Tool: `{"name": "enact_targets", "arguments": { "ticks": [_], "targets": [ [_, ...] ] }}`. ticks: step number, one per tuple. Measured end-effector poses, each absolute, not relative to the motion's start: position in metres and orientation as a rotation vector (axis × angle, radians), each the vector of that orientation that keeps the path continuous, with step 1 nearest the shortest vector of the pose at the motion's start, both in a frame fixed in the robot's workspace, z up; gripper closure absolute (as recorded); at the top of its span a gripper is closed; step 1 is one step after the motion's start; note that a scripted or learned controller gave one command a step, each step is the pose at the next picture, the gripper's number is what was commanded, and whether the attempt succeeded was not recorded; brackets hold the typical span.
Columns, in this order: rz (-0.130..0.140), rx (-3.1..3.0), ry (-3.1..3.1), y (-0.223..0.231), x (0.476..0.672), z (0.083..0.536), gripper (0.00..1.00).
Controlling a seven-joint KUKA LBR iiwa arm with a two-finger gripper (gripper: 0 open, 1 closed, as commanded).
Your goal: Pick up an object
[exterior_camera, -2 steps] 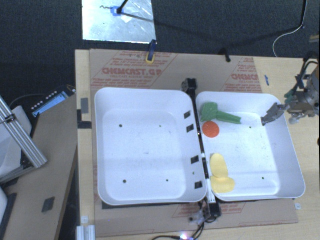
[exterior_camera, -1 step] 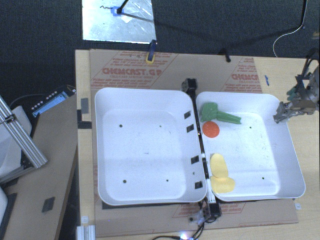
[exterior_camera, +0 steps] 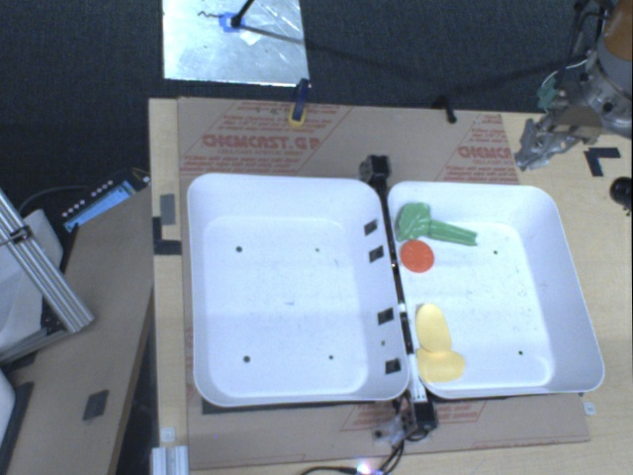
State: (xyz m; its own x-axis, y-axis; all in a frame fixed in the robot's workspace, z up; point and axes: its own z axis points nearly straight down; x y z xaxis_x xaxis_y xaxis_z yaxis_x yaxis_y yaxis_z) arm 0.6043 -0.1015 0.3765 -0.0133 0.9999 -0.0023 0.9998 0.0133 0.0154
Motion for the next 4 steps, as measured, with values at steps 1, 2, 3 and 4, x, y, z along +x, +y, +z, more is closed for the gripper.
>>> {"name": "enact_targets", "arguments": {
  "ticks": [1, 2, 3, 4],
  "targets": [
    [0.007, 2.208, 2.224, -0.077, 0.671, 0.391, 1.0],
    [0.011, 2.206, 2.229, 0.025, 0.669, 0.466, 1.0],
    [0.006, 2.213, 2.225, 0.05, 0.669, 0.504, 1.0],
    [0.007, 2.212, 2.226, 0.077, 0.668, 0.537, 1.0]
  ]
}}
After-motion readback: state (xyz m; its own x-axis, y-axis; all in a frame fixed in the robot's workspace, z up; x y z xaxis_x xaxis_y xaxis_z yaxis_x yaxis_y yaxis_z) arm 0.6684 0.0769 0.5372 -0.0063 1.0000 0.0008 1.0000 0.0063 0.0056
